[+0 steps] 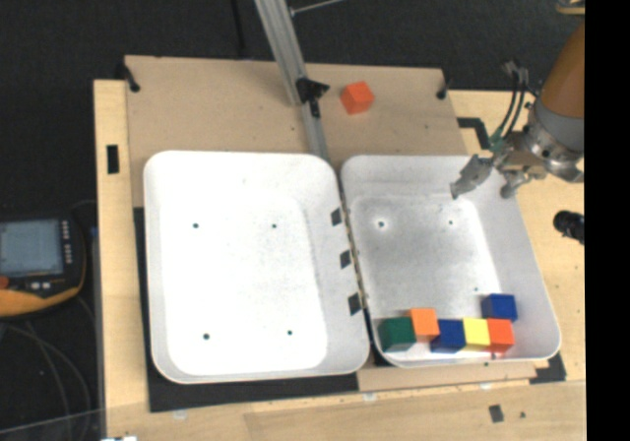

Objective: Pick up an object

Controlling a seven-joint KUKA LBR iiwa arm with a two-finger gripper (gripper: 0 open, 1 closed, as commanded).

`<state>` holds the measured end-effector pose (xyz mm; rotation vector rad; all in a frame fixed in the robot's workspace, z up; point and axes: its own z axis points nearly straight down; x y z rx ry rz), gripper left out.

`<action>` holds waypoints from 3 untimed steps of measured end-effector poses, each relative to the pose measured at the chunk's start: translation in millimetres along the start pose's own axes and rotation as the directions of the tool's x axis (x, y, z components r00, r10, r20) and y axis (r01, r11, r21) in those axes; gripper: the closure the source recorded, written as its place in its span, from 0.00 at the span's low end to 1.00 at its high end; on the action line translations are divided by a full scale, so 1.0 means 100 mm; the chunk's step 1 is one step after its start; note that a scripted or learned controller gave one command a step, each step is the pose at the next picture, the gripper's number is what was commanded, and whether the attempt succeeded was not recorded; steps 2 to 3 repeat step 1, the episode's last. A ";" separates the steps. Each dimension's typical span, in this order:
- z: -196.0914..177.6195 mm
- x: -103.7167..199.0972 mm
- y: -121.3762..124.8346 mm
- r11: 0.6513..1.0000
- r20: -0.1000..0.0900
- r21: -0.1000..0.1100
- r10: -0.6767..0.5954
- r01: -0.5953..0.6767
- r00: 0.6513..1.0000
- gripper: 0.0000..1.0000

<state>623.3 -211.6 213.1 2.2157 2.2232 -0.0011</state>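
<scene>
A grey arm with an orange band reaches in from the right of the camera view, its tool (489,177) poised above the upper right corner of the right-hand white bin (463,242). The two fingers (471,176) are spread apart, released, with nothing between them and nothing touching them; one finger slants down toward the bin's far rim, the other hangs just beside it nearer the wrist.

The objects sit well apart from the tool, gathered along the near wall of that same bin. A green cube (397,333) anchors the left end of the row, with an orange cube (424,322) touching it, then a blue cube (448,334), a yellow cube (476,333) and a second orange-red cube (501,334) packed side by side. Another blue cube (500,307) rests just behind the right end of the row. The rest of the bin's speckled floor lies bare around two small dark dots.

The left-hand white bin (246,262) sits beside it, the two rims touching along dark clips at the centre. A lone orange cube (356,97) lies outside both bins on the tan counter (217,104), near a slanted metal rail (281,26) that rises toward the top of the frame. At far left, off the counter's edge, a small device with a pale screen (34,252) rests on an orange base amid dark cables.
</scene>
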 end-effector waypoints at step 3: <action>1.14 0.13 -0.26 1.000 -0.003 0.008 0.003 -0.003 1.000 0.00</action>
